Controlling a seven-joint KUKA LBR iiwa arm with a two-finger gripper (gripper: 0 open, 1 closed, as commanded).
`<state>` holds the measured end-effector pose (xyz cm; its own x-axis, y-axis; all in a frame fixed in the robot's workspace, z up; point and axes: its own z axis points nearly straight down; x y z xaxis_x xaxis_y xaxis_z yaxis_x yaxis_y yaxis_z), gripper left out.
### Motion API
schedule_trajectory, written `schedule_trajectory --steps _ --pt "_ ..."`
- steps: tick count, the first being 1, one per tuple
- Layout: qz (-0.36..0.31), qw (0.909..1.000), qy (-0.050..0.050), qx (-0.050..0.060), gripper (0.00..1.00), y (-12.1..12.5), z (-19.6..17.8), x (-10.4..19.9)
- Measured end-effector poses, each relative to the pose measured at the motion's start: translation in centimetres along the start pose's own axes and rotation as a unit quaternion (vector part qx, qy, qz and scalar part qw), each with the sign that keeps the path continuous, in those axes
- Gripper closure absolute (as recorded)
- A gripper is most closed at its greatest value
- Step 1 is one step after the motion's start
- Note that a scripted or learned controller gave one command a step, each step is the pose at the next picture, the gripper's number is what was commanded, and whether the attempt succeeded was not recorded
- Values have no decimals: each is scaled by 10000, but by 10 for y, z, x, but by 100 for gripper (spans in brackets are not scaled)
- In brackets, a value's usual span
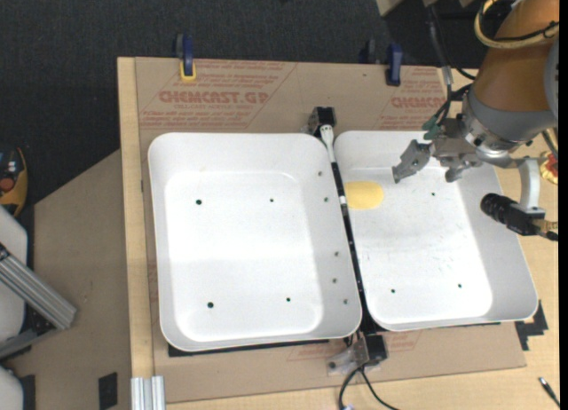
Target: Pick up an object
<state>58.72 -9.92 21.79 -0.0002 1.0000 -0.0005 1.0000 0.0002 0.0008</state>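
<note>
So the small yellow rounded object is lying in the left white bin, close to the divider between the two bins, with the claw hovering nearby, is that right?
Not quite. The small yellow rounded object lies in the right white bin, not the left one. The rest holds: it sits close to the divider between the bins, and the claw hovers nearby, up and to its right in the camera view.

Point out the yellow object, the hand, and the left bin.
yellow object (364, 195): camera view, middle of its top.
hand (435, 166): camera view, midway between its fingertips.
left bin (173, 155): camera view, bare far-left corner of its rim.
</note>
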Motion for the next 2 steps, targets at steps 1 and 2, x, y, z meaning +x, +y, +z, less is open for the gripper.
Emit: schedule_trajectory --steps 1,2 --pt "-3 10000 -3 -16 100 1 -11 0" --pt "-35 9999 2 -96 100 -9 -184 50"
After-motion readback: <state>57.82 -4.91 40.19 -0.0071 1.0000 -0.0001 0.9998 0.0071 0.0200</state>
